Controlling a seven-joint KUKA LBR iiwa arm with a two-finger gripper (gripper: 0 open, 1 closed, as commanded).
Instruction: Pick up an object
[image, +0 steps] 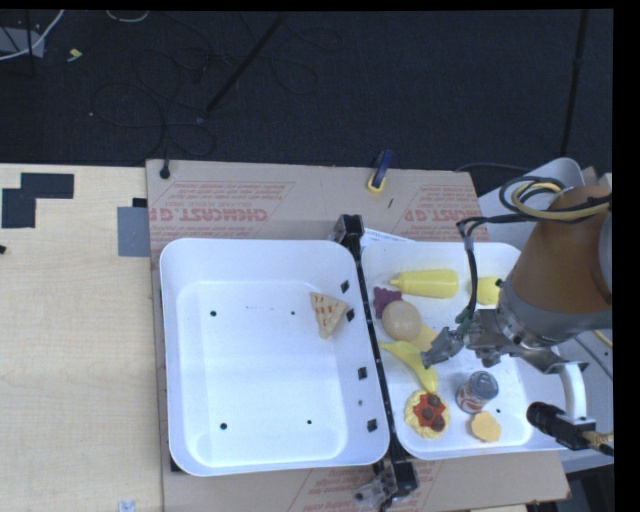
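The arm (560, 270) reaches in over the right bin (510, 440), its orange band above the wrist tilted down toward the bin's middle. The hand (440, 352) hangs low over the toys, pointing toward the bin's left side; whether it is apart or together I cannot tell. Just beside it lie a round beige ball (402, 320) and a banana (412, 362). A yellow bottle (426, 283) lies near the far edge. At the near edge sit a small can (479, 390), a pizza toy (427, 414) and an orange disc (486, 428). The left bin (190, 420) holds a pizza slice (327, 313) near its right edge.
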